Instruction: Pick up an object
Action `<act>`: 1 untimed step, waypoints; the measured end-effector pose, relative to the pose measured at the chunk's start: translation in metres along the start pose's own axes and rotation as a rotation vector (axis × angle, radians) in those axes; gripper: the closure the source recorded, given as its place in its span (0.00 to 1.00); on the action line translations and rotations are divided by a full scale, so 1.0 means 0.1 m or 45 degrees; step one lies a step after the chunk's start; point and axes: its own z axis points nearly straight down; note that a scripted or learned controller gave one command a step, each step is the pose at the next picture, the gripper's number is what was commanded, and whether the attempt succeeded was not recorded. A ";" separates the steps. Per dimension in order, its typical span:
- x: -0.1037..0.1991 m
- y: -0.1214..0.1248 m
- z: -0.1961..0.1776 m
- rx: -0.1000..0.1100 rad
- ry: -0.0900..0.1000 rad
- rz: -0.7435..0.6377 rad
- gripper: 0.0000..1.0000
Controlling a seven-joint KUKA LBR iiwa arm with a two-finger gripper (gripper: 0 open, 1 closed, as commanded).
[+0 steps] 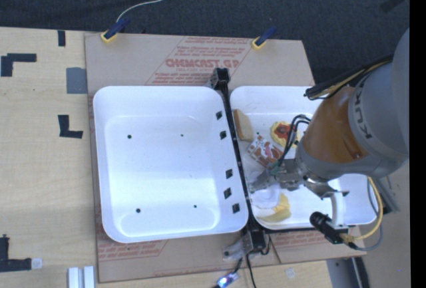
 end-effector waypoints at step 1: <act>0.00 0.67 -0.07 -0.010 0.000 -0.003 0.00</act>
